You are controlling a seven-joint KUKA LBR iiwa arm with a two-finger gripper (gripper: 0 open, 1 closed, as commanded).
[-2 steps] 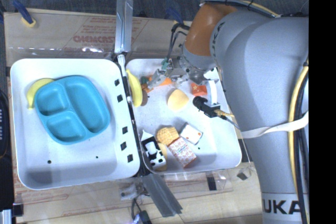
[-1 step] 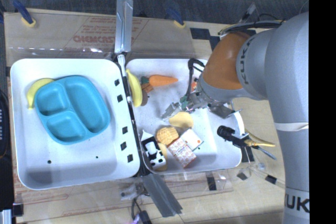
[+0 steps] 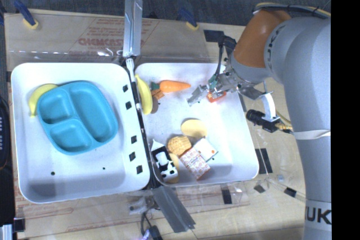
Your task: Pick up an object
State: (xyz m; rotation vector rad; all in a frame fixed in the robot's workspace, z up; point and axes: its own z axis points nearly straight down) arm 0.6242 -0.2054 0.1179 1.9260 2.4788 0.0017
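My gripper (image 3: 203, 93) hangs low over the upper middle of the right bin (image 3: 242, 137), at the end of the grey arm that comes in from the right. A small red-orange thing (image 3: 217, 96) lies right beside the gripper; I cannot tell whether it is held. An orange carrot (image 3: 172, 86) lies just left of the gripper, apart from it. A yellow banana (image 3: 144, 96) leans on the bin's left wall.
Lower in the right bin lie a pale yellow piece (image 3: 193, 127), a round waffle-like biscuit (image 3: 179, 145), a small carton (image 3: 198, 161) and a black-and-white toy (image 3: 163, 163). The left bin (image 3: 34, 177) holds a blue divided plate (image 3: 79, 115) and a second banana (image 3: 38, 96).
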